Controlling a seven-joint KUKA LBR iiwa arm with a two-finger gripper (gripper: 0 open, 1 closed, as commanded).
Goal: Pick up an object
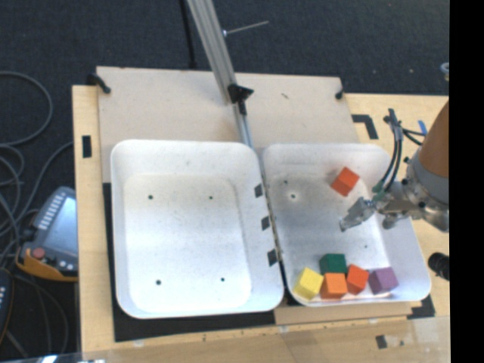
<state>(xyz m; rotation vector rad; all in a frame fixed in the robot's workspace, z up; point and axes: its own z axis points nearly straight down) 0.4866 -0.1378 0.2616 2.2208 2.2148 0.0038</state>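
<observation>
Six blocks lie in the right bin [281,165]; the jaws [361,212] hover above, their spread impossible to tell.

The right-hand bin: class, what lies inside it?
Inside the right-hand bin: a lone orange block, and near the front wall yellow, green, orange, red-orange and purple blocks. The claw covers some floor.

Two white speckled bins [189,157], orange block [345,181], yellow [308,282], green [332,263], orange [333,285], red-orange [357,279], purple blocks [383,279]
</observation>
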